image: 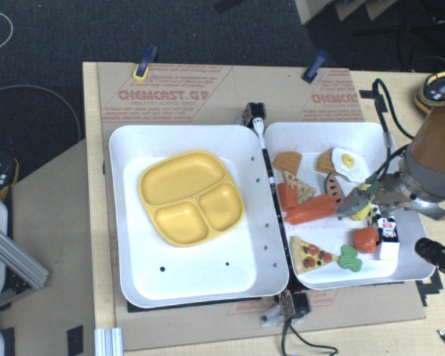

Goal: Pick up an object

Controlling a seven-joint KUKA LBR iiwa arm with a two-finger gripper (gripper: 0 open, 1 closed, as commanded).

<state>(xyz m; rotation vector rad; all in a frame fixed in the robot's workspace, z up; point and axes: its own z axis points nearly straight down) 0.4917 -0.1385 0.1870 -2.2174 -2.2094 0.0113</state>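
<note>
The right bin (pixel 320 129) holds several toy foods. A long red piece (pixel 308 209) lies near its middle, with a fried egg (pixel 348 163) behind it and a brown bread piece (pixel 287 161) at the back left. A pizza slice (pixel 311 255), a green broccoli (pixel 348 258) and a red tomato (pixel 365 239) lie along the front. My gripper (pixel 354 205) hangs low over the bin's right half, just right of the red piece's end and beside a small yellow item (pixel 372 213). I see nothing held in it.
The left bin (pixel 193 277) holds a yellow divided plate (pixel 190 197). A white and black item (pixel 388 237) sits at the right bin's front right. Black clips (pixel 255 114) join the bins at the middle. Cables (pixel 382 113) run along the right bin's far edge.
</note>
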